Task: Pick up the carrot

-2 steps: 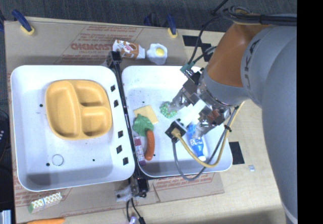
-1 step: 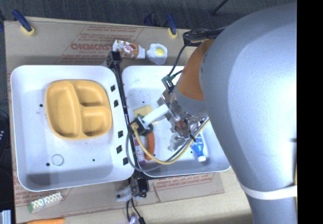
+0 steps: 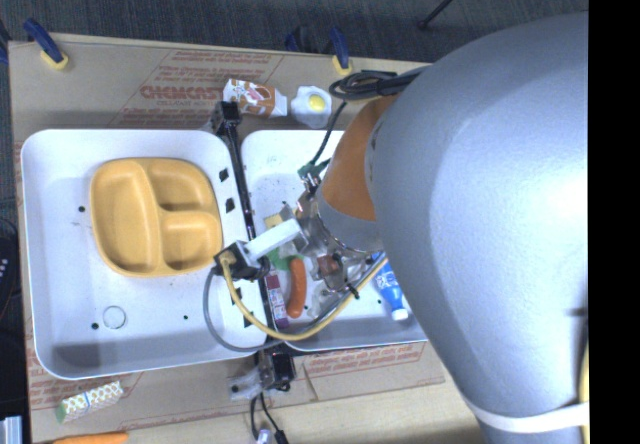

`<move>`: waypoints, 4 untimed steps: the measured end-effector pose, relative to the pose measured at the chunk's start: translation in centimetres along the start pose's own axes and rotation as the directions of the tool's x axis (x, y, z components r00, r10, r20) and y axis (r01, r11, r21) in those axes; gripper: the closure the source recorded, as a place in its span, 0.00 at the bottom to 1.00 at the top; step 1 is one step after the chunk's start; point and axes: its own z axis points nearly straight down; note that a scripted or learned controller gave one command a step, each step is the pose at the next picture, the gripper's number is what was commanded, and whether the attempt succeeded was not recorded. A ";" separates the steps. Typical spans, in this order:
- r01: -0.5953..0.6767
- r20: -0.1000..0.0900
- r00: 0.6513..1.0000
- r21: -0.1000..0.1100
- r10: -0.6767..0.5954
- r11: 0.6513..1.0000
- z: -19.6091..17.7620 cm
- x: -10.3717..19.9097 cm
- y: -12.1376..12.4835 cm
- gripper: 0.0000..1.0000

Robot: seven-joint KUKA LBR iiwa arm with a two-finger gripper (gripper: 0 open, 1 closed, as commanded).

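Observation:
The carrot [image 3: 296, 289] is a short orange-red stick lying lengthwise near the front left of the right bin [image 3: 268, 164]. My gripper [image 3: 322, 267] hangs low over that bin, close to the carrot's right side and upper end. Cables and the wrist hide the gripper's tip, so I cannot tell whether it touches the carrot. The big grey arm [image 3: 490, 222] with its orange band [image 3: 350, 177] covers most of the right bin.
A yellow divided plate [image 3: 155, 214] lies in the left bin [image 3: 50, 262]. A blue and white item [image 3: 392, 294] lies right of the gripper. A brown carton [image 3: 250, 97] and a yellow-white item [image 3: 312, 104] sit behind the bins. A yellow cable [image 3: 250, 312] loops over the divider.

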 end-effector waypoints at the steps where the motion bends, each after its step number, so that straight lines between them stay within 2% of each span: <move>1: 0.007 0.003 1.000 0.005 -0.007 1.000 -1.0 0.0 -0.1 1.00; 2: 0.012 -0.004 1.000 -0.003 -0.012 1.000 -7.4 -0.8 3.3 1.00; 3: 0.208 0.000 0.978 -0.002 -0.208 0.978 0.0 2.6 -1.9 1.00; 4: 0.196 -0.002 0.981 -0.003 -0.196 0.981 -3.3 3.4 -5.5 1.00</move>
